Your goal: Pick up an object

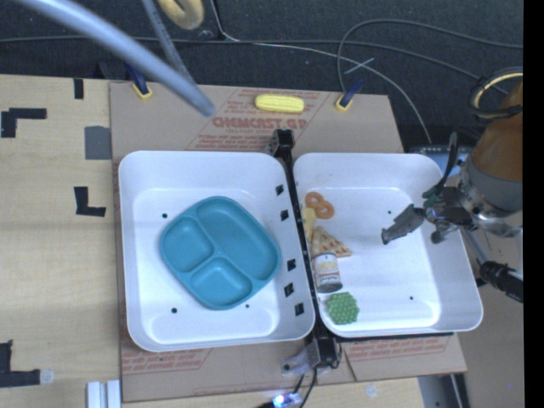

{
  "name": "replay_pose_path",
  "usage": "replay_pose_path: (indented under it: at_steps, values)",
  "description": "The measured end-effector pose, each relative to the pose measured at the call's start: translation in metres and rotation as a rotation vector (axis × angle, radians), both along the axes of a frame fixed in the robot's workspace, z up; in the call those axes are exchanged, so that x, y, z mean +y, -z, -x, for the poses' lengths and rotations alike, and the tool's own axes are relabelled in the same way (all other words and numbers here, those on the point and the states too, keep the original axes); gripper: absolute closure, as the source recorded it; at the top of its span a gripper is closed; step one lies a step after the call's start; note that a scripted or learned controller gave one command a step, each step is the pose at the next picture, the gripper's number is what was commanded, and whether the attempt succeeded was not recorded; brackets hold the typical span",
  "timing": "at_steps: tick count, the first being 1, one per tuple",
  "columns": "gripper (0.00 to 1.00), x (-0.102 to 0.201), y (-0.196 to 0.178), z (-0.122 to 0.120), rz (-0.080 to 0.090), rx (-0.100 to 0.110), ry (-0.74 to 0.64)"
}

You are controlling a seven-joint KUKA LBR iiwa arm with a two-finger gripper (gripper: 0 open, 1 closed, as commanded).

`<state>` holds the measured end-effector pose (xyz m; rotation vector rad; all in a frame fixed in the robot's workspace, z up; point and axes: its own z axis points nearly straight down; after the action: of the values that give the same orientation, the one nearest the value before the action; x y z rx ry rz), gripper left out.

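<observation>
Dark two-finger gripper point(401, 226) — jaw state indiscernible — above the right white bin point(442, 308); objects crowd its left wall (green knobbly ball point(342, 307) included), risking a blocked grasp.

The two white bins point(136, 228) looked like smooth, slightly glossy plastic. The blue divided plate point(219, 252) was matt plastic. The counter point(51, 245) looked like pale wood, under a printed cardboard sheet point(246, 126).
</observation>
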<state>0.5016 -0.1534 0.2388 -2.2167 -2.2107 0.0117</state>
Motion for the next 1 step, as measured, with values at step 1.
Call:
replay_pose_path:
  at_steps: [1]
  values:
    - [0.0, 0.0003, -0.0058, -0.0024, 0.002, -0.011, -0.004]
